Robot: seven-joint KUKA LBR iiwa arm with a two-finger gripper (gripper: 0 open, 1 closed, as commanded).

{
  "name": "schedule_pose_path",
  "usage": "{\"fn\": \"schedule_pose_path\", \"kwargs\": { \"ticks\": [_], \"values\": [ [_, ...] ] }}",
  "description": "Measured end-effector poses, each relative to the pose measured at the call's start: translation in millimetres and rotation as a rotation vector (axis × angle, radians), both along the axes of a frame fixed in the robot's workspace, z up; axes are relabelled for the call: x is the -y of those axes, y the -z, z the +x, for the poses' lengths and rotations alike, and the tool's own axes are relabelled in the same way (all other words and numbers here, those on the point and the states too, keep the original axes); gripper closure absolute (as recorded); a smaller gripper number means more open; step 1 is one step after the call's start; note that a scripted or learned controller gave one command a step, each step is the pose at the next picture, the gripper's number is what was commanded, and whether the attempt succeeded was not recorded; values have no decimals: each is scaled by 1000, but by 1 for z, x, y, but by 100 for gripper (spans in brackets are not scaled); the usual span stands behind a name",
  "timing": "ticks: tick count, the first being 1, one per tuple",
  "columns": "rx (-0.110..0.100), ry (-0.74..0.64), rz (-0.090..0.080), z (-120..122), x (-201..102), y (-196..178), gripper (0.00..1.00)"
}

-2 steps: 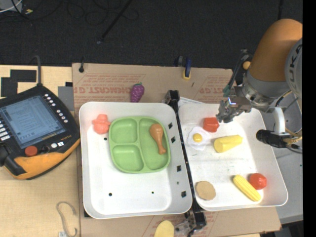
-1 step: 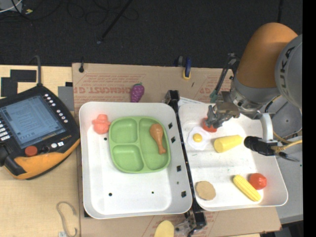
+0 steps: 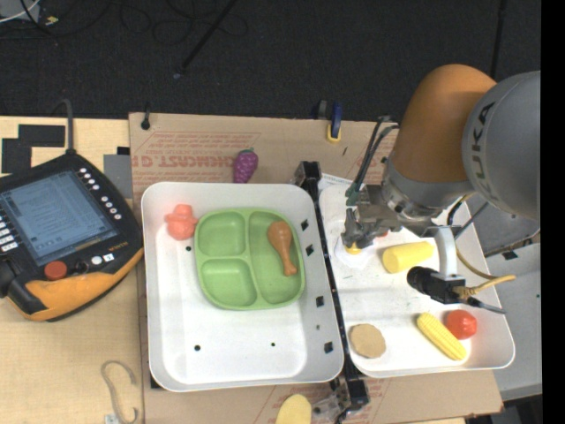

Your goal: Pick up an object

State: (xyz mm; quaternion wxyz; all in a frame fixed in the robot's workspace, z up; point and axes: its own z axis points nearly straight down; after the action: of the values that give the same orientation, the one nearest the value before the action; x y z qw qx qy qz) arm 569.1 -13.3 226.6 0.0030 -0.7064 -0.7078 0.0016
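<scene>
Two white bins side by side: left bin (image 3: pixel 177 343) bearing a green divided plate (image 3: pixel 249 260) with a toy drumstick (image 3: pixel 283 246) in its upper right compartment, and a pink toy (image 3: pixel 180 223) just beside the plate's upper left corner. Right bin (image 3: pixel 397 300) holding a yellow cylinder (image 3: pixel 408 256), a corn cob (image 3: pixel 440 336) touching a red tomato (image 3: pixel 460 324), and a tan round cookie (image 3: pixel 368 341). Outside the bins, a teach pendant (image 3: pixel 62 232) at far left and a purple grape toy (image 3: pixel 245 165) on the cardboard behind.

Gripper (image 3: pixel 357 239) low over the right bin's upper left corner, near a small yellowish thing (image 3: pixel 354 249) at its tips, too hidden to identify. Jaw spread impossible to tell; nothing visibly held.

Likely light, stiff, smooth plastic toy; probably slippery, best pinched across its narrowest middle.
</scene>
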Motion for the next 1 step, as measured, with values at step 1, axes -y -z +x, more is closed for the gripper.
{"fn": "schedule_pose_path", "kwargs": {
  "ticks": [1],
  "values": [
    [2,-1,1,-25,-45,-9,100]
  ]
}}
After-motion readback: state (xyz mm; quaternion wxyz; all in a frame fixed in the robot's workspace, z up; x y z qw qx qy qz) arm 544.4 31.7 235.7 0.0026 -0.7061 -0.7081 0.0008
